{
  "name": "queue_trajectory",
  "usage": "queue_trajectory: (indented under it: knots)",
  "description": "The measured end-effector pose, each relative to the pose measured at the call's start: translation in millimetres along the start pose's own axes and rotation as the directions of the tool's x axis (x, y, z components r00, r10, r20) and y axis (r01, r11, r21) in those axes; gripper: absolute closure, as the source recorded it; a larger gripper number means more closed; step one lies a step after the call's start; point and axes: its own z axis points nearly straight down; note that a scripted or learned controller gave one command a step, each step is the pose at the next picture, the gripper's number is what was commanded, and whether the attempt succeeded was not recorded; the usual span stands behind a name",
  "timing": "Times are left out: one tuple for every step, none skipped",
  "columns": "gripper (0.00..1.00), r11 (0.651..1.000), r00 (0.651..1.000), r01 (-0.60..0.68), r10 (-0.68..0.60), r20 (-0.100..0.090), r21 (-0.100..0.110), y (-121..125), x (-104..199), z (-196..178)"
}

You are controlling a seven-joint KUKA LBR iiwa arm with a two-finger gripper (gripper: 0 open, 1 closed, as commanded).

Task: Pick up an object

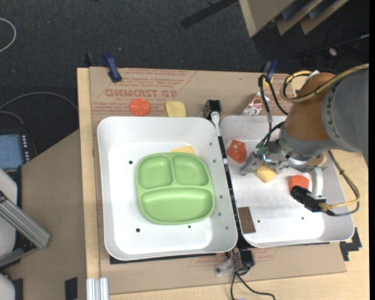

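Gripper (256,163) is hovering low in the right bin (275,231), fingers apparently spread, pinching nothing. Yellow block (266,174) is lying just beside them, toward the near-right; orange piece (237,150) is sitting just left.

We look down on a dark grey carpeted floor (53,41) around a pale wooden bench (55,193). A brown cardboard sheet with red printed lettering (140,88) covers the bench top. A thin white cable (7,32) loops on the floor at upper left, and another curves past a blue-lit screen (10,151) at the left edge. A silver aluminium rail (23,221) lies slanted at lower left. Light wooden furniture (287,14) stands at the top right. The light is even and soft.
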Motion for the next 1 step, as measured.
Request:
queue_trajectory:
  knots:
    - [1.0,1.0,1.0,-0.003,0.004,0.003,-0.009,2.0,-2.8,-14.2]
